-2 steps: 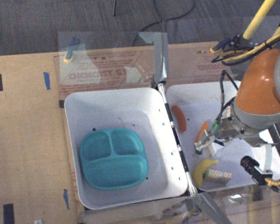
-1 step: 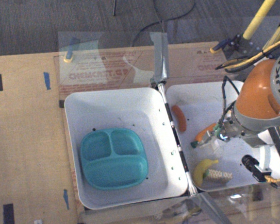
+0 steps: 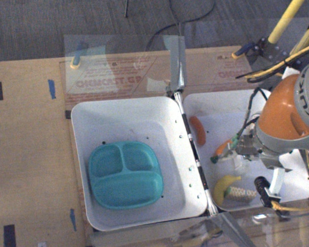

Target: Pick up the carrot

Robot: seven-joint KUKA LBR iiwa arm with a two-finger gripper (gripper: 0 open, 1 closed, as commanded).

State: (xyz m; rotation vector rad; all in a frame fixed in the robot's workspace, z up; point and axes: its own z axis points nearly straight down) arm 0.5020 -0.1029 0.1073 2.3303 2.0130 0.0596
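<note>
Just left of the tool (image 3: 236,152) lies the carrot (image 3: 222,149).

carrot (image 3: 222,149) | orange, small | tilted | right bin, middle

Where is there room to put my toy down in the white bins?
Left bin: bare floor above the teal plate. Right bin: bare strip above the sausage. Crowded lower down, around the carrot, banana and gripper.

I'm seeing open floor in the right bin (image 3: 233,98) along its far wall; the sausage (image 3: 198,130), banana (image 3: 224,186) and the arm (image 3: 288,116) are crowding the rest.
</note>
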